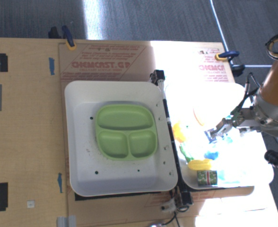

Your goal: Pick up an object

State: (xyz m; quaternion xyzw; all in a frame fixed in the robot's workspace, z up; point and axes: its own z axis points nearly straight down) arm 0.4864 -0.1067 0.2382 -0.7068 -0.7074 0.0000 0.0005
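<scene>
The gripper (216, 130) is hanging over the glare-washed right bin (233, 186), its metal fingers too blurred to tell whether spread or closed. Below it are lying a blue scrap (211, 155), a glossy yellow banana-like piece (199, 164), a rounded yellow lump (178, 132) and a small green-patterned cylindrical can (207, 177). A smooth green three-compartment plate (126, 131) is sitting in the matte left bin (77, 126).

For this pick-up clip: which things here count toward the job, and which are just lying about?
Job:
- hand, above the right bin
- loose items in that glare-washed bin: yellow piece, small green can, blue piece

Lying about:
- green divided tray in the left bin
- blue clamp on the bench
</scene>
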